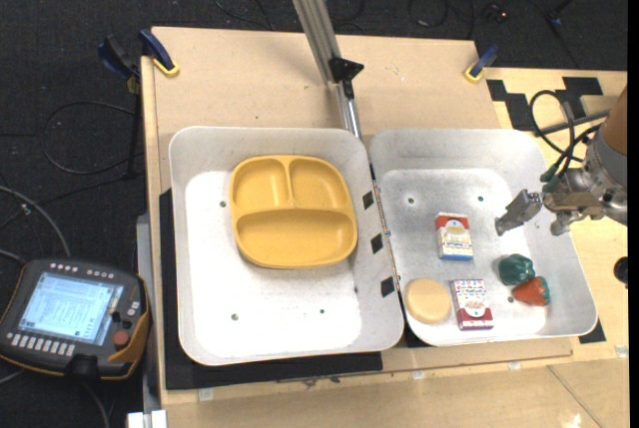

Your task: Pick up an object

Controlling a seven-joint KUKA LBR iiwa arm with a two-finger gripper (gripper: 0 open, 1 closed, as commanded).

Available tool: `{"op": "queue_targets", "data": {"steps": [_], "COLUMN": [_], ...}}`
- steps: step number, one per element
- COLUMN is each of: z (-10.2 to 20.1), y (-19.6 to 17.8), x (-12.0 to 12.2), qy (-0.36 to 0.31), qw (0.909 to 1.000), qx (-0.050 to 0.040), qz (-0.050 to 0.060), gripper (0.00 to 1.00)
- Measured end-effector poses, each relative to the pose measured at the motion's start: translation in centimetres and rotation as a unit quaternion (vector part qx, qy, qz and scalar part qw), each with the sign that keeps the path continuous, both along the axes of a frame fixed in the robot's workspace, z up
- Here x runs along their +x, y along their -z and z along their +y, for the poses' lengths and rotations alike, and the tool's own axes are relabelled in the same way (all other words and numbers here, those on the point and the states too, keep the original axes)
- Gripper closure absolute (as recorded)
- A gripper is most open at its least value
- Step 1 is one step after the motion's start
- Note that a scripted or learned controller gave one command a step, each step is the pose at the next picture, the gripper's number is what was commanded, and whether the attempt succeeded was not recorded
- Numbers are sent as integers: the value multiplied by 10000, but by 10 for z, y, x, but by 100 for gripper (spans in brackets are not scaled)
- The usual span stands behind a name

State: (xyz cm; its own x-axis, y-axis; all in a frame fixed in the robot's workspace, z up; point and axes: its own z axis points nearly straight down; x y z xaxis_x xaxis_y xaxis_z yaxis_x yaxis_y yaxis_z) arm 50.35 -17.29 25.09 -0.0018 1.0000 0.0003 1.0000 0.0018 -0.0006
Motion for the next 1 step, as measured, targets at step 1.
{"op": "queue_targets", "data": {"steps": [1], "z": [0], "y": [0], "x": [0], "qy": [4], "qw": [10000], "qx": [-2], "qz": [-2], "gripper": [0]}}
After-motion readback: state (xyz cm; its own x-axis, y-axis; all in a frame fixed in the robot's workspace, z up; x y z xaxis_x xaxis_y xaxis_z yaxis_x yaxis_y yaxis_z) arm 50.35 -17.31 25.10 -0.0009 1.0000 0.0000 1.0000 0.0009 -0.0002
